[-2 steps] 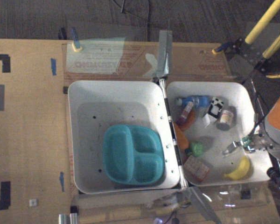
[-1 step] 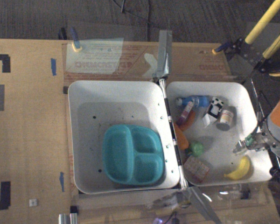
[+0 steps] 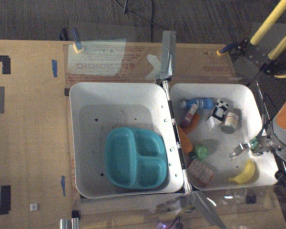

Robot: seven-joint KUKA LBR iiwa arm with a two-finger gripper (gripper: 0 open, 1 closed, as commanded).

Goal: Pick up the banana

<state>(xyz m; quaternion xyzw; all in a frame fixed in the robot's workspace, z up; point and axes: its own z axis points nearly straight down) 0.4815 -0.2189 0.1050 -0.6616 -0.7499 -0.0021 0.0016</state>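
Near edge of the right-hand shallow white bin [image 3: 251,95]: curved yellow banana [image 3: 244,172] lies in the front right corner, w/ a flat red-checked packet [image 3: 200,171] to its left and a small green round item [image 3: 200,151] just behind that. Two-finger metal gripper [image 3: 243,149] sits just above the banana, apart from it; finger state: cannot tell. Further back: small pale can [image 3: 230,120], blue bottle [image 3: 199,103]; left-hand white bin [image 3: 86,104] holds a teal plastic divided tray [image 3: 136,158].
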